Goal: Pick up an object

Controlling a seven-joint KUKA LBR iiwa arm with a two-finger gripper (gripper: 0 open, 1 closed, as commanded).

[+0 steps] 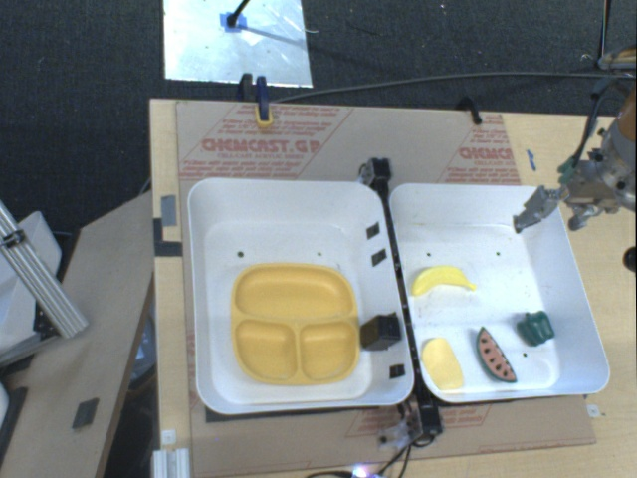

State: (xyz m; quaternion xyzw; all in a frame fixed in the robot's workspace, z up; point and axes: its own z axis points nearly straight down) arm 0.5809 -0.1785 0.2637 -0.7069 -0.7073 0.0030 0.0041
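The right bin [468, 222] holds a yellow banana [443, 281], a pale yellow oval piece [443, 363], a watermelon slice [495, 355] and a small green object [535, 328]. My gripper [553, 215] hangs over the bin's far right corner, well above and behind these objects. Its two fingers stand apart, open, with nothing between them.
The left bin [289, 212] carries a yellow divided plate [296, 322]. Black clips [379, 332] sit along the wall shared by the two bins. A cable [418, 83] runs across the bench behind the bins. Both bins rest on a cardboard sheet [299, 142].
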